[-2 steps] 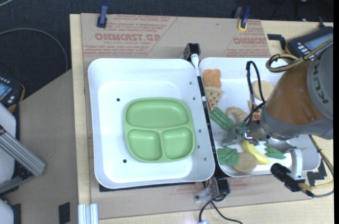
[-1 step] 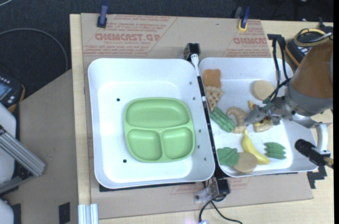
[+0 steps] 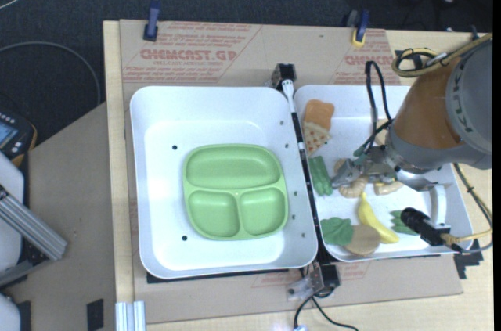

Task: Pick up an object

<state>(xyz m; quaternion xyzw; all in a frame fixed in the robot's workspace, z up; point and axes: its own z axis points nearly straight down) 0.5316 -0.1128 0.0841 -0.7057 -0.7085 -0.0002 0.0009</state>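
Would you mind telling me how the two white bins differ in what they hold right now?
The left bin holds a single item, a green divided plate lying flat near its middle. The right bin holds several small toy foods scattered about, among them a banana and an orange piece. The arm's hand is down inside the right bin, not the left bin. Both are shallow, white and side by side.

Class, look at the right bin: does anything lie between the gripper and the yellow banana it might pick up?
Nothing visible does. The gripper is low in the right white bin, among small pale toy pieces. The yellow toy banana lies just below it in the picture, with bare bin floor between them.
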